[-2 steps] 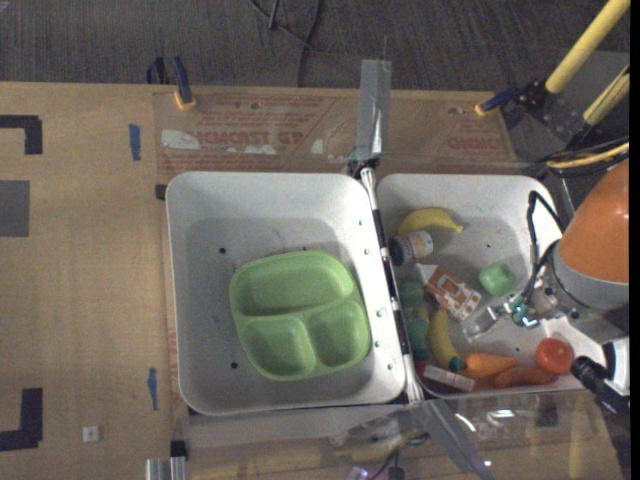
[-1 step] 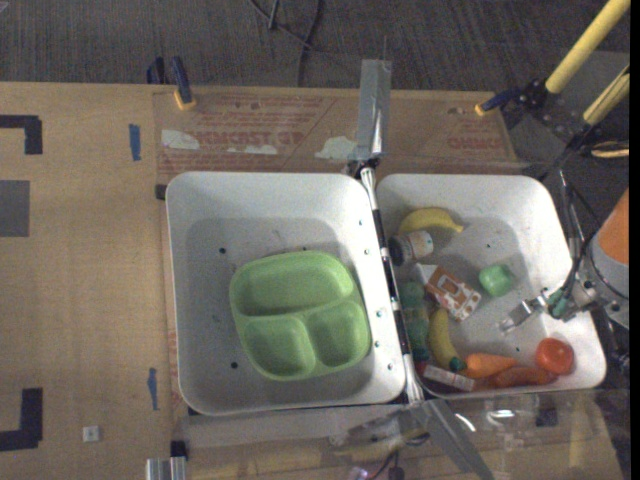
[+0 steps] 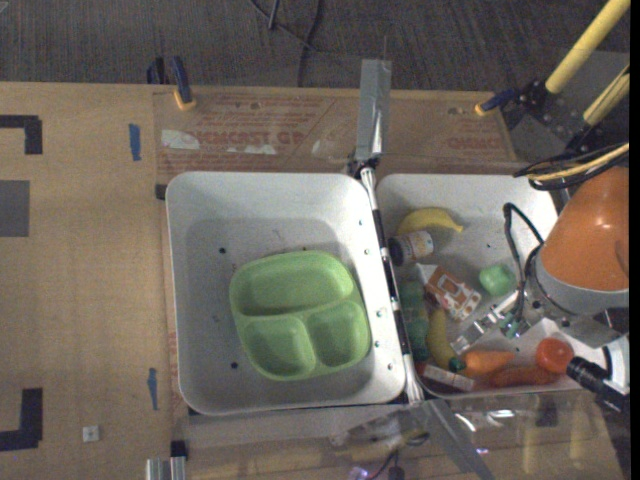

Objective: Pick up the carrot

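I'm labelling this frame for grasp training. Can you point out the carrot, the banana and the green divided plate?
carrot (image 3: 487,361): camera view, middle of its orange body.
banana (image 3: 430,220): camera view, middle of its curve.
green divided plate (image 3: 290,284): camera view, floor of its large compartment.

A pale wooden bench fills most of the view, lit evenly from above. Black tape marks sit along its left edge, and 2 short blue strips (1 near the top, 1 lower down) lie nearer the middle. A brown cardboard sheet with red printing lies flat toward the back, held by a blue and yellow clamp. Beyond the bench, a dark grey carpet floor carries a looping black cable. A silver tape strip runs toward the back edge.
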Controlling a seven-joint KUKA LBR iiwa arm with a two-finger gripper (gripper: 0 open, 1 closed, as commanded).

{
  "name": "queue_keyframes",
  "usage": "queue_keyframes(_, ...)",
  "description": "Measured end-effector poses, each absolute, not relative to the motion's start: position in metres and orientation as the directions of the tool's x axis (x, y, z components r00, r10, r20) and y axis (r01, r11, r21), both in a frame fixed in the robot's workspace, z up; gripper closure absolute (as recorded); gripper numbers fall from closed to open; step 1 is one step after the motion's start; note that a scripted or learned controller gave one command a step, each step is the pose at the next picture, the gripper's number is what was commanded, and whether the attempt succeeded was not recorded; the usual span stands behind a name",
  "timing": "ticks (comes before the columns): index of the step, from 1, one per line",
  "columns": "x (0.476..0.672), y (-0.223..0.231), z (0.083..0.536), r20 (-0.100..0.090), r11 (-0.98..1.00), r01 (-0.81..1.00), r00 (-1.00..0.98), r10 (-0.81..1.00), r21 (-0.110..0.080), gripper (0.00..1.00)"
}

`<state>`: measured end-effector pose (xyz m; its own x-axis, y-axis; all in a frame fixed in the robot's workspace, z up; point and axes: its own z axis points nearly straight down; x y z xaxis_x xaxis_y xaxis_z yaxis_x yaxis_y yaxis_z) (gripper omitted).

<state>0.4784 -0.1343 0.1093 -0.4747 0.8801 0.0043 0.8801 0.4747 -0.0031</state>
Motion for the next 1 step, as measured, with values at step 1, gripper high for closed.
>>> queue_keyframes(1,0.4786,-0.1623,0.1074,0.0,0.507,0.862,-0.507,0.862,-0.001,0.0)
